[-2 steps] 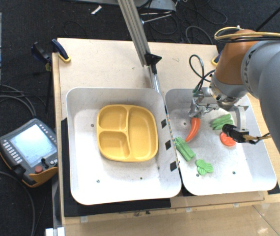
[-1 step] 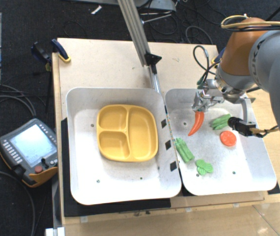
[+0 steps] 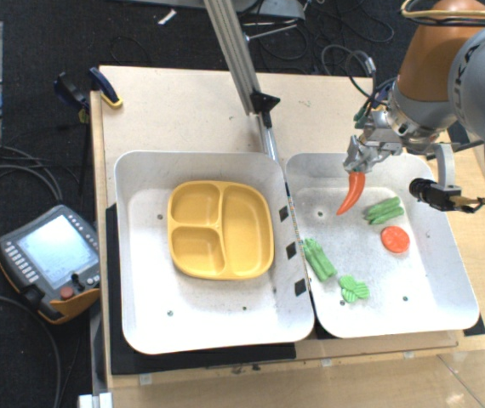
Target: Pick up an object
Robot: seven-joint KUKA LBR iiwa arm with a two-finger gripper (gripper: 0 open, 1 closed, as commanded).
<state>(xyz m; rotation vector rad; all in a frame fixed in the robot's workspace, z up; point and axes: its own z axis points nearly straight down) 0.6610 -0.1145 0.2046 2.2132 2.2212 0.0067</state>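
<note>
Carrot (image 3: 352, 192) hangs from our gripper (image 3: 359, 167), pinched at its top end, tip pointing down over the right bin (image 3: 447, 304). We judge it light, stiff and smooth plastic; a hold nearer its thick middle would slip less.

Grey arm reaching in from right, orange band above wrist, hand (image 3: 360, 170) pointing down, fingers clamped.
</note>
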